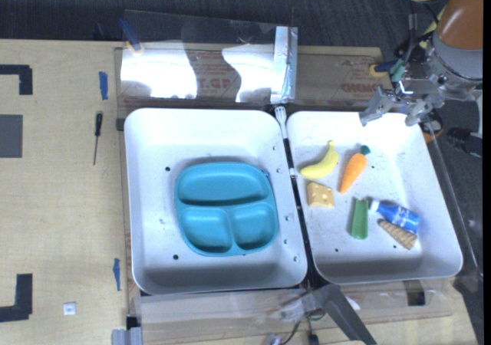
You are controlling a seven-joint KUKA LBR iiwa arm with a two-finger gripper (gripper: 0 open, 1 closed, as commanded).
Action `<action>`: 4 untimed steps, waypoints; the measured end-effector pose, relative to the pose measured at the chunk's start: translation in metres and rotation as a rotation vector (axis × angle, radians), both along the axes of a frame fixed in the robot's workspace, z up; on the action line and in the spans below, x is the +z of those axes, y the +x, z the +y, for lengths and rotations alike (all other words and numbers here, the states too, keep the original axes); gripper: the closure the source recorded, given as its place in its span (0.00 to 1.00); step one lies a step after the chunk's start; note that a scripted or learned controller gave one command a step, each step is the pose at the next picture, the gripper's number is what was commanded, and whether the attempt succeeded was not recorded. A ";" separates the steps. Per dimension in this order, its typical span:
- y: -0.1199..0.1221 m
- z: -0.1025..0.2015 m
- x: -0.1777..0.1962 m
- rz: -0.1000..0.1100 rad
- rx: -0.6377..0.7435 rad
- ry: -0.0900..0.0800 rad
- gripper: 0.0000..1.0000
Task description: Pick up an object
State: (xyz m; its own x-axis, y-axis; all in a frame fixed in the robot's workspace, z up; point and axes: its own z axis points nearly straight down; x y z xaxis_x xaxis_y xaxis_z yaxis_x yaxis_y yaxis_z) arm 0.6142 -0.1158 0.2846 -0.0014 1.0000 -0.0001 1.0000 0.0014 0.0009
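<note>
Camera view: my tool [395, 108] hangs over the far edge of the right bin [439, 182], near the tabletop's far right corner, fingers spread, nothing between them. Inside that bin: banana [322, 162] and carrot [353, 169] side by side toward the far side, cracker [321, 195] just below the banana, green piece [359, 218] mid-bin, blue packet [397, 216] touching an ice-cream cone [399, 234] nearer the right wall. Left bin [146, 182] holds a blue divided plate [225, 206], centered.
</note>
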 end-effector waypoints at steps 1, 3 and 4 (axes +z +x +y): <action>-0.002 0.013 -0.139 0.013 0.082 0.002 0.00; 0.001 -0.053 -0.185 -0.010 0.113 -0.002 1.00; 0.031 0.016 -0.083 -0.009 -0.092 0.001 1.00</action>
